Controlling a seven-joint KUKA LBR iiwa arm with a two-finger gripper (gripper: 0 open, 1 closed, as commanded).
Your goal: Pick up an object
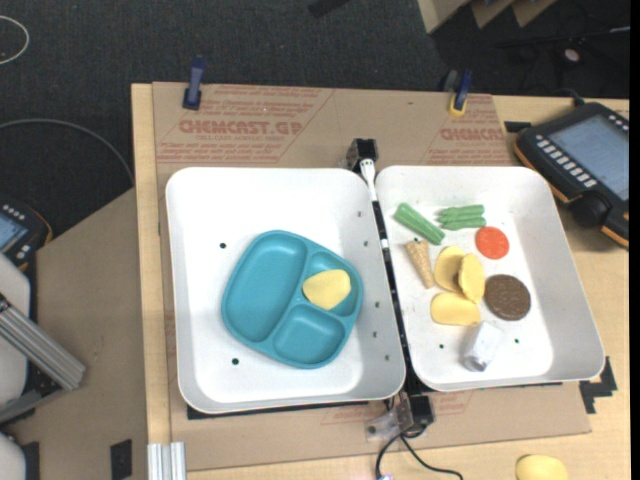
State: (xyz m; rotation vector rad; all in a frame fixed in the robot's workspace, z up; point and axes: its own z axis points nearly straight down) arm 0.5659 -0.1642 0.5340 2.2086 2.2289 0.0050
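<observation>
Left bin: shallow white tray with rounded corners; it bears a smooth teal plate with three compartments.
Plate: a pale yellow, rounded piece lies in its right compartment.
Right bin: same white tray, touching the left one along the middle seam.
Green pieces: a long pod and a ridged bean cluster, near the far edge.
Round pieces: a flat orange disc; a dark brown, grainy disc.
Yellow lumps: smooth, clustered mid-bin, beside a tan ribbed cone.
Grey cylinder: near the front edge.
Bench: brown printed cardboard.
</observation>
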